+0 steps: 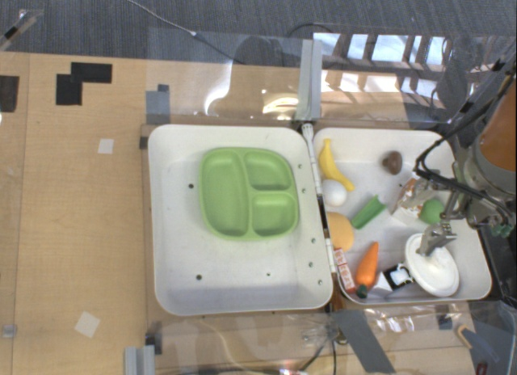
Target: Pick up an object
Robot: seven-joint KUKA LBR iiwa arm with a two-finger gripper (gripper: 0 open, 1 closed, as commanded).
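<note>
My gripper [421, 218] hangs over the right side of the right bin [477, 288], reaching in from the right. Its two fingers stand apart, one finger [405, 198] to the upper left and the other lower right over a white round dish [433, 271]. A small light-green object [432, 210] lies in the gap between them, and neither finger visibly touches it. Further left in the same bin are a green cylinder [367, 212], a carrot [367, 263], a yellow banana [333, 166], a white ball [334, 194], an orange-yellow fruit [341, 230] and a brown lump [392, 162].
The left bin [170, 284] holds a green divided plate [247, 193]. A small black-and-white item [396, 276] lies by the dish, and a red-labelled packet [340, 268] rests against the right bin's left wall. Cables run from the arm above the gripper.
</note>
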